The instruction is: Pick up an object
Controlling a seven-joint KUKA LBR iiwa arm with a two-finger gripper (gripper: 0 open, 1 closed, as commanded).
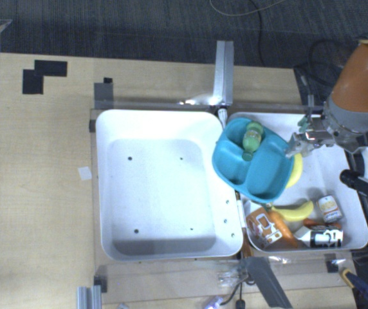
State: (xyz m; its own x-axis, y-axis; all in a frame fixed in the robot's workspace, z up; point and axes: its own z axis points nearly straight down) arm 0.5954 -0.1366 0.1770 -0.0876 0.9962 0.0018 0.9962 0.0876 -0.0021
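Blue plastic dominates the right-hand bin (358, 234): a divided blue dish (261, 166) is tilted against the bin's left wall, with a small green bottle (252, 138) lying in its far compartment. The gripper (303, 140) is seen at the dish's right rim, just beside or touching it; which of the two cannot be told, and nothing can be made out as held. The arm (363, 82) (grey, with its orange band) reaches in from the right.

Nearer in the same bin, a banana (294, 211), an orange packet (269, 227), a small jar (329, 206) and a dark can (325, 238) are clustered along the near wall. A yellow edge shows behind the dish's right side. The left bin (107, 172) holds no objects.

As judged from this, the pick has not been completed: no object is lifted, and the grasp, closure and lift are still to be done. The dish rim appears the likeliest target.
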